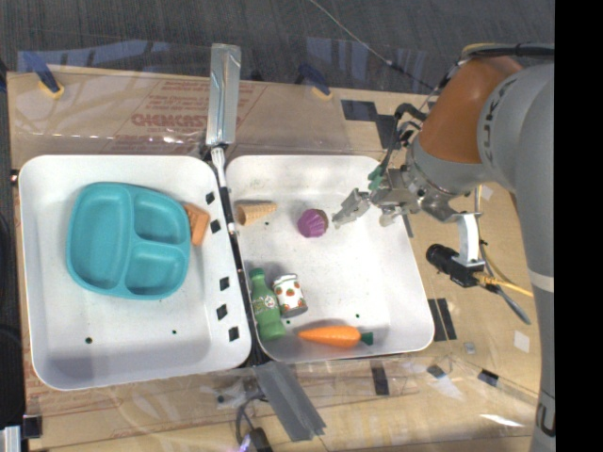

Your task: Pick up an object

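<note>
The right bin [400, 281] holds a purple round object [313, 222], a tan cone [254, 212], a green bottle [265, 302], a small red and white can [290, 294] and an orange carrot [330, 335]. My gripper [367, 211] hangs over the bin's upper right part, just right of the purple object and apart from it. Its fingers are spread open with nothing between them.
In the left bin [57, 347] lies a teal divided plate [127, 239] with a small orange piece [198, 222] at its right edge. A metal bar [223, 92] stands behind the divider between the bins. Cables and a black fitting [452, 262] hang beside the wrist.
</note>
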{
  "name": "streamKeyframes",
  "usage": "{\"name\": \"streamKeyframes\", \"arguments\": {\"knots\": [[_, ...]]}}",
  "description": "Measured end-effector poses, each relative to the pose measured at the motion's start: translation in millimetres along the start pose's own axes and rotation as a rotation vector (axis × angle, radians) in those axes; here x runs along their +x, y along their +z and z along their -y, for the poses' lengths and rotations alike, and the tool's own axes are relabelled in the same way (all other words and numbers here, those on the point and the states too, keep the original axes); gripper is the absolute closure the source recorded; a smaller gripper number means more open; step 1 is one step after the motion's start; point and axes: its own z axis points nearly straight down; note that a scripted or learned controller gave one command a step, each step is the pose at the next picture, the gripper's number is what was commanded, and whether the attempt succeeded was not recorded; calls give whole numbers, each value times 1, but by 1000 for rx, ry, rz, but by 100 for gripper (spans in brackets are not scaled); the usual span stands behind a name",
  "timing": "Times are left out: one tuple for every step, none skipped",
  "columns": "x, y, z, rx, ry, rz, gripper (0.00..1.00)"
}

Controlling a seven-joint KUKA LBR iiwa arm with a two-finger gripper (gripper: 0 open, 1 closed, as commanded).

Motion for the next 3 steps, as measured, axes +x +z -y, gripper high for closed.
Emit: {"name": "streamKeyframes", "arguments": {"knots": [[-13,100,-27,-4,-3,3,0],[102,101,-82,-3,-9,-3,0],[98,91,-81,0,-8,0,100]]}}
